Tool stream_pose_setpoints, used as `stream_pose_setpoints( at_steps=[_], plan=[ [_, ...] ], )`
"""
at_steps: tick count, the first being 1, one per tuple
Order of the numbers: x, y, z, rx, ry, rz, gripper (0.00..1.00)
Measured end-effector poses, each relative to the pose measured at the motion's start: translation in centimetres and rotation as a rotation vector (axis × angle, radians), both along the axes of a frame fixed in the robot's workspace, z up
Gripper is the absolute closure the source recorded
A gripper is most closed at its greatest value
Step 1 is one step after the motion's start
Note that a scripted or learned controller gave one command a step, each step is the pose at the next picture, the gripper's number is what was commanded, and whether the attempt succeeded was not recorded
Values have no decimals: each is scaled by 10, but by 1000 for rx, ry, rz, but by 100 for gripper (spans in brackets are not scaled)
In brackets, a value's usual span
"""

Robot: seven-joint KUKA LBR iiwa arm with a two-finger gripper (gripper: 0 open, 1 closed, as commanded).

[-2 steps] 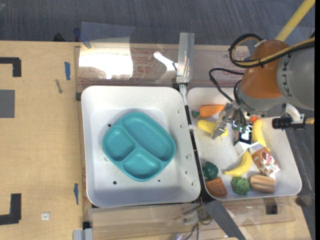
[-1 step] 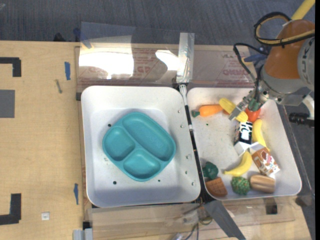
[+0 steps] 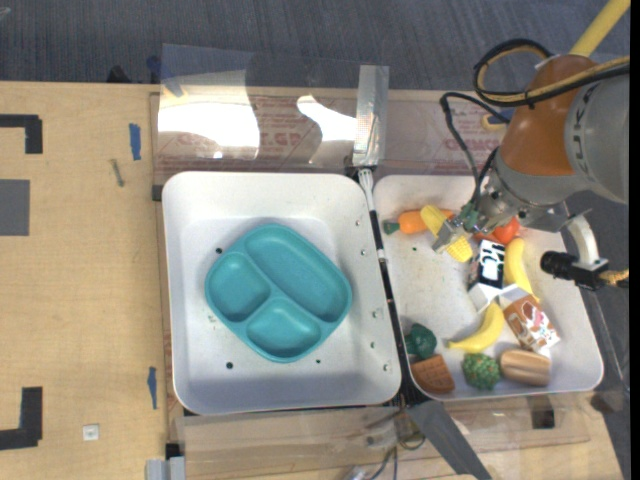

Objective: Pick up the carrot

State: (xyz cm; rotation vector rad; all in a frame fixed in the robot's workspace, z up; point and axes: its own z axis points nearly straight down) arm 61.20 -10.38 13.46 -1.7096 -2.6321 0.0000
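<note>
The carrot [image 3: 410, 223] lies at the right bin's [image 3: 590, 368] upper-left corner – just beside yellow corn [image 3: 445, 230] – while the gripper [image 3: 458, 230] hangs over that corn (whether clenched or released cannot be told)

Teal tray [image 3: 278, 290] in left bin [image 3: 190, 208]; bananas [image 3: 478, 332] right.

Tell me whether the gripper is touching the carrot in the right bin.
Cannot tell. In the camera view the gripper hangs just right of the carrot, with a yellow toy under it; no clear gap or contact shows between them.
</note>
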Motion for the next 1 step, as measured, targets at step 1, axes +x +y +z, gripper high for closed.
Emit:
stream_pose_setpoints(
  at_steps=[1],
  plan=[
    [16,-24,-25,-4,-8,-433,100]
  ],
)
